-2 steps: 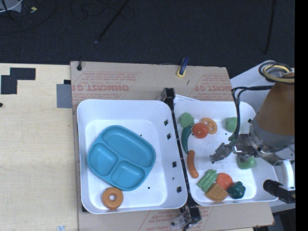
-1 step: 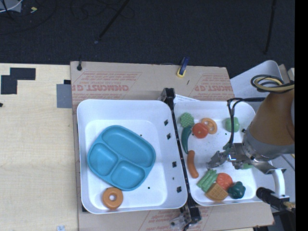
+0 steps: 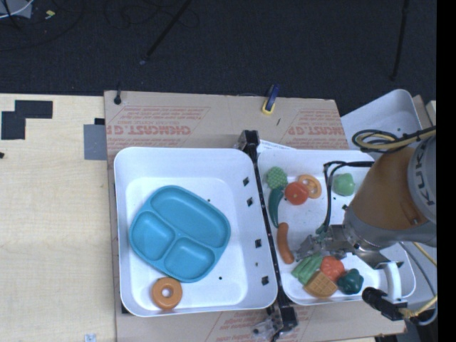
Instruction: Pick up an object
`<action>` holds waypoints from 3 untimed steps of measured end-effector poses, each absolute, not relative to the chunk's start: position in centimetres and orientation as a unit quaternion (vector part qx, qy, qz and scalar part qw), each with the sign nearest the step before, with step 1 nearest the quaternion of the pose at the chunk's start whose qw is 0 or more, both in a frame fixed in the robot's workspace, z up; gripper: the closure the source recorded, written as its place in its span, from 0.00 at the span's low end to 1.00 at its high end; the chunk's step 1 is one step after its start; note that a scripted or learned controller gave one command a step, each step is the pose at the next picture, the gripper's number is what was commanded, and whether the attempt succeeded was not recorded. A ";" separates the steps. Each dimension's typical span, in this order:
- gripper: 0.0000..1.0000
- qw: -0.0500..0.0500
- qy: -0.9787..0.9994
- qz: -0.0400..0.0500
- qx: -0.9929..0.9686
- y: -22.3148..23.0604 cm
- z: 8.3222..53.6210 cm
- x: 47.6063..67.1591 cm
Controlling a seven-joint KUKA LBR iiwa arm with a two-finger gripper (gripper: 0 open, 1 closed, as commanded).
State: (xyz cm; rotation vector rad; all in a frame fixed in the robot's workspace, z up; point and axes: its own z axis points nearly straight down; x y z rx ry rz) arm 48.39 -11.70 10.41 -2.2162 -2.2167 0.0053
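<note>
The right bin [image 3: 313, 301] holds several toy foods: a green broccoli piece [image 3: 277, 177], a red tomato [image 3: 296, 193], a pretzel ring [image 3: 311, 184], a pale green piece [image 3: 344, 184], an orange sausage [image 3: 284, 242], a green ridged vegetable [image 3: 307, 268], a red-orange piece [image 3: 332, 266], a waffle piece [image 3: 321, 285] and a dark teal piece [image 3: 350, 282]. My gripper [image 3: 318, 245] hangs low over the right bin's middle, just right of the sausage and above the ridged vegetable. The arm's bulk covers the bin's right side.
The left bin [image 3: 132, 166] holds a blue divided plate [image 3: 180, 231] and an orange donut [image 3: 167, 292] near its front edge. A black divider [image 3: 260, 212] runs between the bins. Cables [image 3: 370, 140] lie beyond the right bin.
</note>
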 end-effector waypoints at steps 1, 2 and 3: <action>0.00 -0.001 -0.707 0.000 -0.707 -11.7 8.8 48.5; 1.00 -0.001 -0.704 0.000 -0.710 -11.8 9.9 48.5; 1.00 0.001 -0.707 0.000 -0.707 -11.7 15.9 47.8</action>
